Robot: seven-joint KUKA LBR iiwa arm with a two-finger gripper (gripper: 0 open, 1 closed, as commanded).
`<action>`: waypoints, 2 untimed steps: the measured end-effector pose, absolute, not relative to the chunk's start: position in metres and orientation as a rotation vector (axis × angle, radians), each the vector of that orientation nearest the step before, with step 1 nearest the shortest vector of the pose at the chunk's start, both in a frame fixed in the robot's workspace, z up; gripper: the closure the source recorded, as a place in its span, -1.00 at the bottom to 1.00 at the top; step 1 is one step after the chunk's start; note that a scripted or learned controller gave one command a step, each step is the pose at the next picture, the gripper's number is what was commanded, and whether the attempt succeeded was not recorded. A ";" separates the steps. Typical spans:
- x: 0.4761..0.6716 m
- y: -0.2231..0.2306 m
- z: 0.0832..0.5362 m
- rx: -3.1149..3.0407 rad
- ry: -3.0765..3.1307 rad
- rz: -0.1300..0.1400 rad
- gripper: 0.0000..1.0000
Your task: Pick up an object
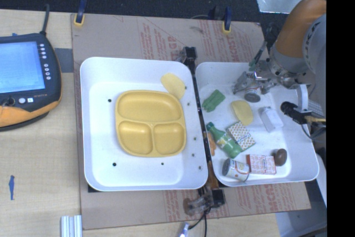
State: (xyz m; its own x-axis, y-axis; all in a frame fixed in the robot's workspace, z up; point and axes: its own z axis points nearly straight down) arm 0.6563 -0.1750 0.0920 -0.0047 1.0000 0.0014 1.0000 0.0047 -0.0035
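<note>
We see the gripper point(252, 86) at the right bin's point(302, 172) upper edge — its grip we cannot tell. Below it, the yellow chip point(242, 112) runs top to bottom, bare floor beside it.

Both bins are white, the left bin point(97, 119) and the right bin point(302, 166). The divided tray point(150, 122) at centre frame is mustard yellow, as is the small piece point(173, 85) just above it. Right of centre lie a green block point(213, 100), a pale yellow lump point(242, 112), a green bottle point(223, 140), a checked packet point(241, 135), a red-and-white carton point(260, 164) and a brown ball point(280, 156). The arm point(299, 30) at upper right is grey with an orange band. The cardboard point(138, 36) is tan with red print.
</note>
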 end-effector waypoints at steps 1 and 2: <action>0.657 -0.212 0.162 -2.219 -2.224 0.000 -1.00; 0.600 -0.164 0.091 -2.213 -2.223 0.006 -1.00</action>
